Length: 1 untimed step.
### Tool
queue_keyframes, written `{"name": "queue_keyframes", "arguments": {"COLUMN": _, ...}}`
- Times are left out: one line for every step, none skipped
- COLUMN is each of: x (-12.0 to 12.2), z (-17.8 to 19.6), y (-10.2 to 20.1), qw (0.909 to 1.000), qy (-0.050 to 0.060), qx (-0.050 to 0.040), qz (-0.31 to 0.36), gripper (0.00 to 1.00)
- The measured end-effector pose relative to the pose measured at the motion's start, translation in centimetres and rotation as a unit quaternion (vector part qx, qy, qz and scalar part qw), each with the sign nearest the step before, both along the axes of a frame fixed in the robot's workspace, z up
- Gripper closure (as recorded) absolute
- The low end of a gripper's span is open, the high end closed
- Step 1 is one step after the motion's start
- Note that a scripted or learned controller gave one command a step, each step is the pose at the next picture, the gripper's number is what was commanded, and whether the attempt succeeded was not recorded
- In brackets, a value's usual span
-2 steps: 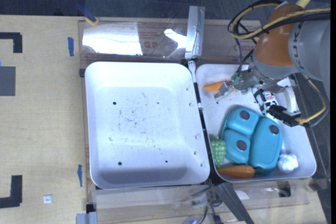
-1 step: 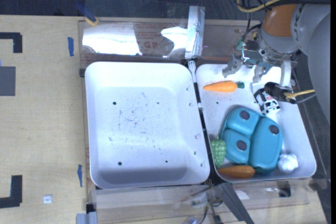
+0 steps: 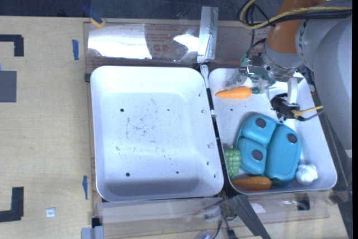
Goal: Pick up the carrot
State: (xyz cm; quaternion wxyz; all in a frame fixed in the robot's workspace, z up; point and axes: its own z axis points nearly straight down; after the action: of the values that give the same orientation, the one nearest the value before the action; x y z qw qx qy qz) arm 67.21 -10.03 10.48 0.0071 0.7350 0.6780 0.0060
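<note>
An orange carrot point(image 3: 234, 93) lies in the right bin point(image 3: 324, 137) near its far left corner, its green-tipped end pointing right. My gripper point(image 3: 258, 79) hangs at that right end of the carrot, just above and beside it, under the grey wrist with the orange band point(image 3: 284, 36). Whether the gripper touches the carrot is hidden by its own body.
A large blue plastic toy point(image 3: 269, 149) takes up the middle of the right bin. By it are a green knobbly item point(image 3: 232, 160), an orange-brown oblong item point(image 3: 251, 182) at the front wall and a white object point(image 3: 306, 174). The left bin point(image 3: 103, 120) stands alongside.
</note>
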Motion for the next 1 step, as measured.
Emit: {"name": "queue_keyframes", "arguments": {"x": -0.47, "z": -1.51, "y": 0.81, "qw": 0.9918, "qy": 0.010, "qx": 0.0030, "qz": -0.127, "gripper": 0.00}}
